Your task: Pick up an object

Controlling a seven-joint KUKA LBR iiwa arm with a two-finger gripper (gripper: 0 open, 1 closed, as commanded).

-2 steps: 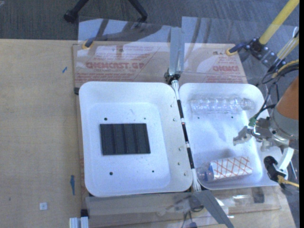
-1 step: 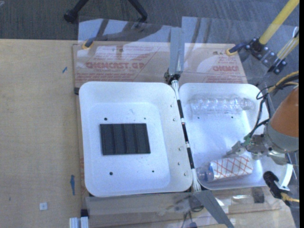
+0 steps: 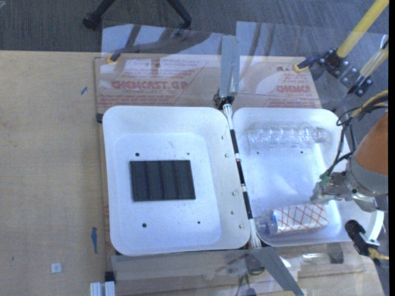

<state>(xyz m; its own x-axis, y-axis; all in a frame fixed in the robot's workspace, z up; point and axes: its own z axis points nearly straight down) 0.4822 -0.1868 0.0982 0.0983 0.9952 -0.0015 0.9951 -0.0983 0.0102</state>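
Observation:
A flat black ribbed rectangle [image 3: 162, 180] lies in the left bin [image 3: 117, 128]. In the right bin [image 3: 271, 119], a clear crinkled plastic bottle [image 3: 285, 135] lies along the far wall. A small bottle with a red-and-white lattice label [image 3: 295, 219] lies on its side by the near wall. My gripper [image 3: 325, 189] hangs at the right bin's right side, just above and to the right of the labelled bottle's end. The orange band [image 3: 373, 150] of the arm rises behind it. Nothing shows between the gripper and any object.
A black divider strip with cables [image 3: 238, 165] runs between the two bins. Clear plastic sheets with cardboard [image 3: 160, 82] stand behind the bins. A yellow pole with a clamp [image 3: 345, 54] sits at the back right. The wooden bench [image 3: 43, 165] stretches to the left.

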